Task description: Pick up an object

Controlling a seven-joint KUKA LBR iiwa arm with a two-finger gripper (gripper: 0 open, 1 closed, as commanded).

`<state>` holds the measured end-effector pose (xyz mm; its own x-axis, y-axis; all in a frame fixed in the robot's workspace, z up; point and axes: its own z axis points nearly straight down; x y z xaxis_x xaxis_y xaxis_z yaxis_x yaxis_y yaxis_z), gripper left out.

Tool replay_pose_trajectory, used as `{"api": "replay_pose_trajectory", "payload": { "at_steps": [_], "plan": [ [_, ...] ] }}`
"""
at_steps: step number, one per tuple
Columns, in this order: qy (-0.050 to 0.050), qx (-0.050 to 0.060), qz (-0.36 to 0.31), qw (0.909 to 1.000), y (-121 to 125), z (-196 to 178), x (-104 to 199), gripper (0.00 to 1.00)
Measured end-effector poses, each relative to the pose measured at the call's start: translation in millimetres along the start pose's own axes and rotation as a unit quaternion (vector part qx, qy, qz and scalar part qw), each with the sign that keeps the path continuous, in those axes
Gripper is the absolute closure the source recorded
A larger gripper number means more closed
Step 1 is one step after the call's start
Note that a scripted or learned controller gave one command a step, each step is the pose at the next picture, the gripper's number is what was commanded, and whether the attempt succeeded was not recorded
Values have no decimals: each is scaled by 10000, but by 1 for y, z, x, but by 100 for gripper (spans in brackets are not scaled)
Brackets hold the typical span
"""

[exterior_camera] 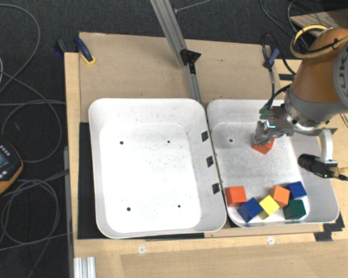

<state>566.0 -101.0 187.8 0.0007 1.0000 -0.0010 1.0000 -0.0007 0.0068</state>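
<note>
While over the right bin (330,198) | pincer (263,139) clamped on red block (263,147) | block off the floor

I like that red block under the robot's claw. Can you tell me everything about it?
The red block is a small orange-red cube, plain and matte. It sits tilted in the right bin, away from the other blocks. The gripper is right on top of it, hiding its upper part, so whether it is gripped or resting on the floor is unclear.

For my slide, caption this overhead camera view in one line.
Gripper over a red block in the right bin; six more blocks near its front edge.
</note>
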Motion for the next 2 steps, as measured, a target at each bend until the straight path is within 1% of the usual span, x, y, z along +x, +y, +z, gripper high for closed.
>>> {"api": "replay_pose_trajectory", "payload": {
  "at_steps": [1, 2],
  "plan": [
    [2, -5, -16, 10000, 2, -49, 9, 100],
    [1, 4, -13, 10000, 3, -87, 10, 100]
  ]
}}
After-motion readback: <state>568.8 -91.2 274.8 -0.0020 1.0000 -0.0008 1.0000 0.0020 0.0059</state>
